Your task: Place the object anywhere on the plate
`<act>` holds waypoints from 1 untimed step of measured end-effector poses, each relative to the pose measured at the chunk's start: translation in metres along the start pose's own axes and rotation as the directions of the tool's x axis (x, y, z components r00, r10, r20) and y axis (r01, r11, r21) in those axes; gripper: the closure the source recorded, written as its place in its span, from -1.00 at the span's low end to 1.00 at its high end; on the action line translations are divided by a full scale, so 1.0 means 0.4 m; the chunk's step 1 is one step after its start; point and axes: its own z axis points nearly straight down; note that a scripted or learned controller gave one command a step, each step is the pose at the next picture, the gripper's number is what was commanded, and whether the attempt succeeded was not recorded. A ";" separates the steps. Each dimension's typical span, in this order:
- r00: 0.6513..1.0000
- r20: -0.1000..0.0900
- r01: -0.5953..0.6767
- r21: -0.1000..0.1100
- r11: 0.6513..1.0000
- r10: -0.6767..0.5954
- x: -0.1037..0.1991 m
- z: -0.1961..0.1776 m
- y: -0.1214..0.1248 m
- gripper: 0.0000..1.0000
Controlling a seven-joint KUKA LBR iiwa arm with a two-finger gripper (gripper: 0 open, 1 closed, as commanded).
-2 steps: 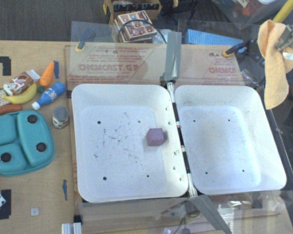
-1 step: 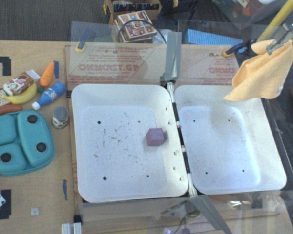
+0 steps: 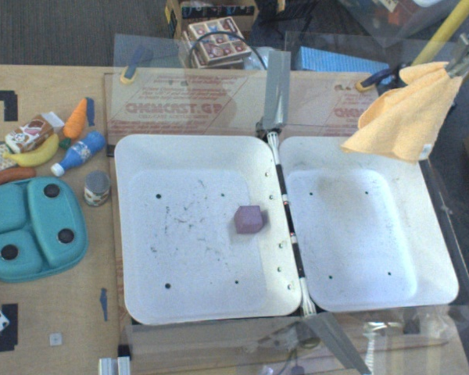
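Gripper, at the upper right and cut by the frame edge, meets the top corner of a yellow cloth. How far it is open cannot be told, nor whether it truly clamps the cloth or the cloth merely drapes against it.

Left bin and right bin lie side by side, rims touching along the centre seam. The cloth spreads over the right bin's far corner, its lower tip near the seam.

Teal divided dish, on the bench left of the left bin, is the nearest thing to a plate. Whether it is the plate meant is a judgement only.

Which item is the object is likewise uncertain.
- **Cloth:** if this is meant, it should handle as light, limp and non-fragile. It will sag and swing, so a pinch on a bunched corner or fold suits best.
- **Purple block:** the other candidate sits alone in the left bin, right of its centre. It looks small, light and fairly stiff, with flat opposing faces to take hold of. Its material cannot be made out.

Small toy foods, among them a banana and a carrot, lie beyond the dish.
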 end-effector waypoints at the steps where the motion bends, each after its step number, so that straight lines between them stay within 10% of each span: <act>1: 1.000 0.000 0.000 0.000 1.000 0.000 0.001 0.000 0.001 -1.00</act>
